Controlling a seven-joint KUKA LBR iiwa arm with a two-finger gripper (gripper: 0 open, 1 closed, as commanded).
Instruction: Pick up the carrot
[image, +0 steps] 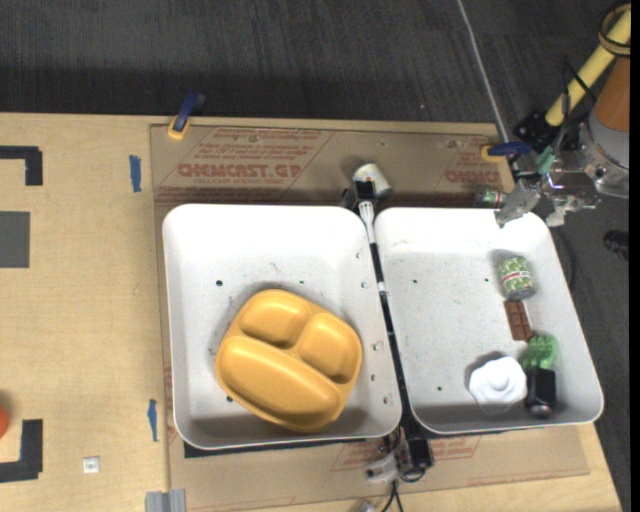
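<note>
A robot arm (612, 70) reaches in from the upper right, its orange band near the frame edge. Its gripper (522, 203) hangs low at the arm's end, pointing down and left.

I see my arm (612, 100) grey with an orange band, yellow tubing above it, metallic gripper (530, 197) trailing green-tagged wiring.
</note>
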